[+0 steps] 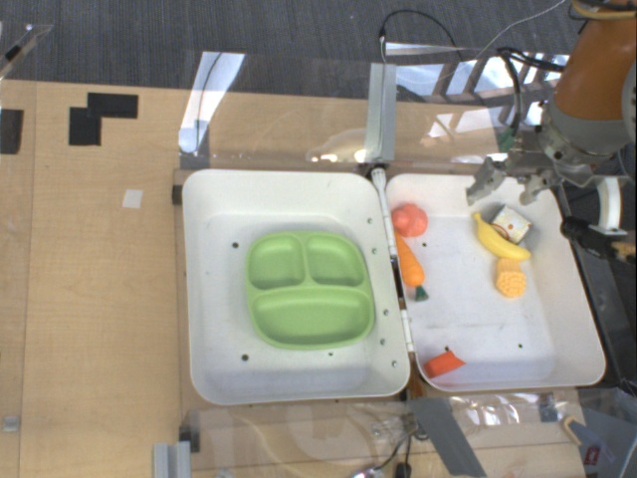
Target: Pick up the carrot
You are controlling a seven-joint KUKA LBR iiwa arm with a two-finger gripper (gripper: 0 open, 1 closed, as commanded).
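Observation:
The carrot [409, 265], orange with a dark green tip, lies along the left wall of the right bin [557, 366], just below a red-pink tomato-like ball [409, 219]. My gripper [511, 185] hangs over the bin's far right part, above a yellow banana [497, 240] and a small white block [513, 225]. Its grey fingers [486, 181] are spread apart with nothing between them. The gripper is well to the right of the carrot and apart from it.
A yellow corn piece [511, 283] lies below the banana. An orange wedge [444, 362] rests near the right bin's front left corner. The left bin [214, 267] holds a green divided plate [310, 289]. Cables run behind the bins.

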